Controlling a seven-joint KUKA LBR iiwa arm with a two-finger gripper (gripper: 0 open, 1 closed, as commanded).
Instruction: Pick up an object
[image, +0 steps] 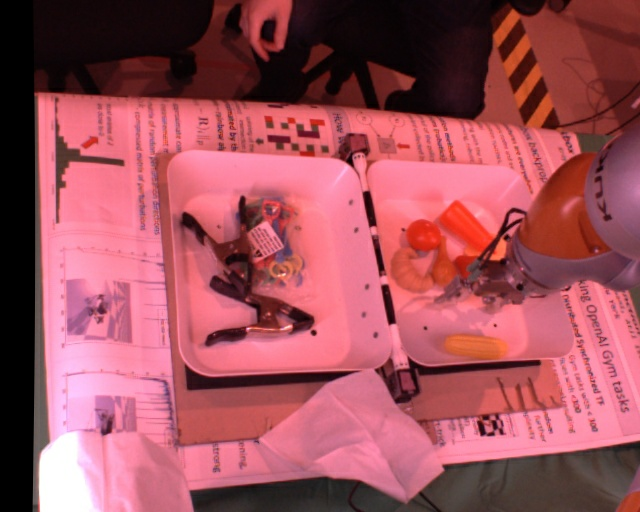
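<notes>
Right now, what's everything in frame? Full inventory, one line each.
Left bin: 1, white, left half of the bench.
Right bin: 1, white, beside the left bin.
Pliers-type tools: several, dark handles with metal, left bin; exact count unclear.
Bag of small rings: 1, clear with mixed colours, left bin centre, white tag on it.
Red ball: 1, red, right bin upper middle.
Orange block: 1, orange, right bin, right of the ball.
Ring-shaped toy: 1, tan, right bin, below the ball.
Corn toy: 1, yellow, right bin near edge.
Printed poster: 1, white, under the bins.
Tissue: 2 pieces, white, bench front edge.
Arm: 1, grey with orange band, from the right.
Gripper: 1, dark, low over the right bin.
</notes>
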